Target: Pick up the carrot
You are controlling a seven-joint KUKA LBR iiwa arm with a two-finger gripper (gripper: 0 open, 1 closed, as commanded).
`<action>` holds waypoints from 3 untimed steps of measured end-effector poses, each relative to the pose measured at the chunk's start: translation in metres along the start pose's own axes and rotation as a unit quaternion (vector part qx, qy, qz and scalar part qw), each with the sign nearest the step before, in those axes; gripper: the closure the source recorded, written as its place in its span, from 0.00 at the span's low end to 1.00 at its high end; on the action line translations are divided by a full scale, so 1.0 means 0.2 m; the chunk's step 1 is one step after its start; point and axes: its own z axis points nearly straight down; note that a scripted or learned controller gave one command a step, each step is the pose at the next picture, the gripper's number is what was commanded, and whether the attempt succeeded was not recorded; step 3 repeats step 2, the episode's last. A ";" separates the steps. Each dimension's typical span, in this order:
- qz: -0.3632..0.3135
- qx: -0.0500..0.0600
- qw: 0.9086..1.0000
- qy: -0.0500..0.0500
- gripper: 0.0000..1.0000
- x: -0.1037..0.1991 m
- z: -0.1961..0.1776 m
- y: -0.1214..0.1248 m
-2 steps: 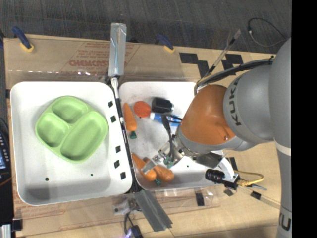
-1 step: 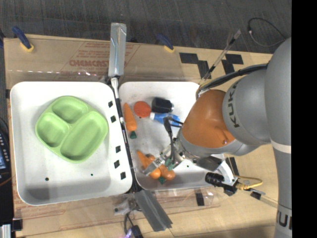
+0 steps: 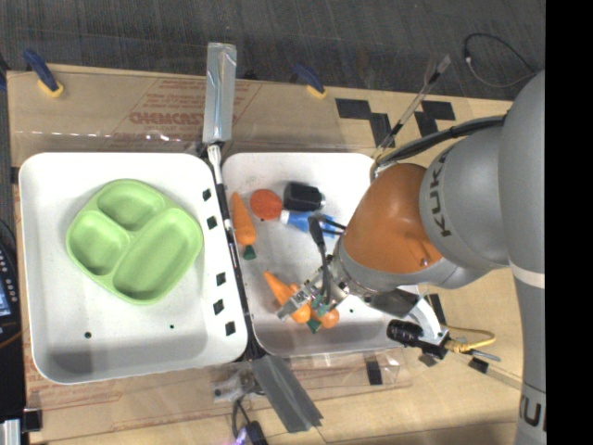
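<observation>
A long carrot point(image 3: 243, 219) lies along the left wall of the right bin point(image 3: 357, 336). A shorter orange carrot piece point(image 3: 277, 287) lies lower down, near the bin's front. Just right of it, a small carrot with a green top point(image 3: 303, 314) sits directly under my gripper point(image 3: 311, 300). The gripper is low in the bin, right over this small carrot and touching or nearly touching it. The arm's orange band point(image 3: 394, 221) and grey body cover the right half of the bin.
A red-orange round item point(image 3: 266, 203), a black object point(image 3: 302, 195) and a blue-and-white item point(image 3: 302, 219) lie at the back of the right bin. The left bin point(image 3: 37, 248) holds a green divided plate point(image 3: 136, 239). Cables run at the right.
</observation>
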 end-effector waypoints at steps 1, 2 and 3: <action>-0.036 -0.002 0.999 -0.004 1.00 -0.17 0.04 -0.12; 0.024 -0.002 1.000 -0.004 1.00 -0.34 -0.75 -0.08; 0.024 -0.002 1.000 -0.004 1.00 -0.34 -0.75 -0.08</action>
